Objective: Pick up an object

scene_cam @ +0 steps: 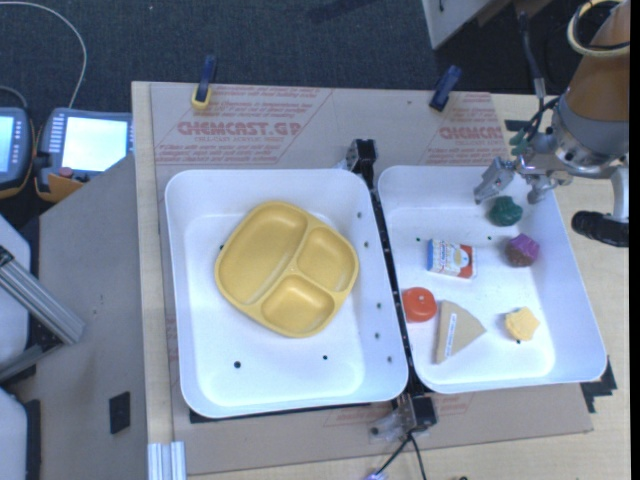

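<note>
Two fingers (490, 181) spreading wide over green lump (505, 210) in right bin (570, 358); centering above it, dropping straight, then closing.

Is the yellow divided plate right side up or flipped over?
Right side up: the yellow plate in the left bin shows three sunken compartments facing the camera.

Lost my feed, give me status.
Tool open, above green object, not gripping. Purple object close beside. Nothing blocking.
</note>
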{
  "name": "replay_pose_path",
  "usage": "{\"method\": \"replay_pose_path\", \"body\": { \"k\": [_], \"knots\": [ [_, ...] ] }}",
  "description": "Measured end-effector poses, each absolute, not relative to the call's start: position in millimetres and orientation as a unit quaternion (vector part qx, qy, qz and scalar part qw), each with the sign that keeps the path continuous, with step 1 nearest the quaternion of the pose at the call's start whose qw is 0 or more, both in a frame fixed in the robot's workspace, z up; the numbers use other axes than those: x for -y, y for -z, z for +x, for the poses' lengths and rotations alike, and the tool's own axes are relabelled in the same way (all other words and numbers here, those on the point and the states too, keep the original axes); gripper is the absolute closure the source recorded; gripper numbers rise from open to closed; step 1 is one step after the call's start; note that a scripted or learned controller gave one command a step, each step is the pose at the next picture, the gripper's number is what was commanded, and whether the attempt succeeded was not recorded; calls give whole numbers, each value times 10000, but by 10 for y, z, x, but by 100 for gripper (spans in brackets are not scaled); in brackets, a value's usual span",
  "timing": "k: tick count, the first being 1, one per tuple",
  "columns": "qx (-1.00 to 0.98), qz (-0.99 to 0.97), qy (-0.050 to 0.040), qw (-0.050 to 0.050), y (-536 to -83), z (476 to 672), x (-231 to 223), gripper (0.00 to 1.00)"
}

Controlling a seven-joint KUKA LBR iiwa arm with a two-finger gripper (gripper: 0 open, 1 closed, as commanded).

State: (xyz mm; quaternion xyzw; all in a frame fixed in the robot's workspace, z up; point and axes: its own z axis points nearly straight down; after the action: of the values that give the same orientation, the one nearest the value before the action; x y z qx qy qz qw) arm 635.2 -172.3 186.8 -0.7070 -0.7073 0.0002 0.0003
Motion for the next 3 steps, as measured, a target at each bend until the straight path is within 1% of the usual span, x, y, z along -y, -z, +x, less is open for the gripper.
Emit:
{"method": "replay_pose_path", "body": {
  "k": [1, 2, 3],
  "knots": [
    [7069, -7073, -19, 27, -1413, 6375, 1780, 0],
    [7070, -7072, -32, 56, -875, 6353, 1772, 0],
    [7073, -7069, -5, 8, -1019, 6379, 1774, 100]
  ]
}}
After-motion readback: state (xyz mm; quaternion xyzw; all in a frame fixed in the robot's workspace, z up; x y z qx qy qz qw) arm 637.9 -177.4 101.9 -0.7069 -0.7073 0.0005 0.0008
